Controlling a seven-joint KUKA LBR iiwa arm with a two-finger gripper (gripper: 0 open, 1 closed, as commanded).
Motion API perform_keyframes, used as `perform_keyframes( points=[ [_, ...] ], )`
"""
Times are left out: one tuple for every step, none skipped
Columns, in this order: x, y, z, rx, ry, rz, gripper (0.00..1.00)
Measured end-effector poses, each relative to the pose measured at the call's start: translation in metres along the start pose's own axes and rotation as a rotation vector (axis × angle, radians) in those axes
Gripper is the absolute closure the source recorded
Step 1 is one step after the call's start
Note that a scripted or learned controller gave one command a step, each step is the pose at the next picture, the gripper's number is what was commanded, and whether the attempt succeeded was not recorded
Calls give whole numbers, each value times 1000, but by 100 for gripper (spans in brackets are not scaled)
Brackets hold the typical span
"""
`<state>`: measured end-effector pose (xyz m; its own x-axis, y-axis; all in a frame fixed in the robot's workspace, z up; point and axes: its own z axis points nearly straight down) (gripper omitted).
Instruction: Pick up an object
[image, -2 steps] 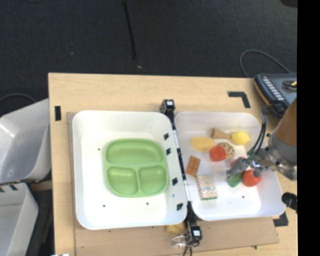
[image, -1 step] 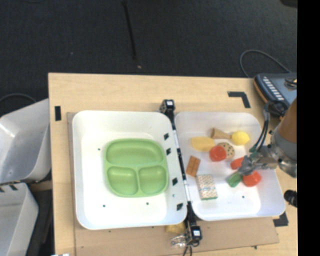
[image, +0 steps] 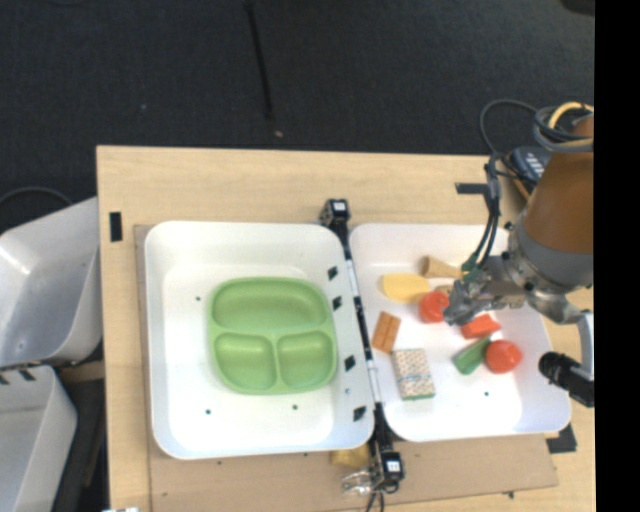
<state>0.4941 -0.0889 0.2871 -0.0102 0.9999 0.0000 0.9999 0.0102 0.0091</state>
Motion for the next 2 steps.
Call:
perform_keyframes(
  points=[
    [56,-2,-83,-2,1,1,100],
    [70,-3,-48,9,-1,6,100]
  ],
)
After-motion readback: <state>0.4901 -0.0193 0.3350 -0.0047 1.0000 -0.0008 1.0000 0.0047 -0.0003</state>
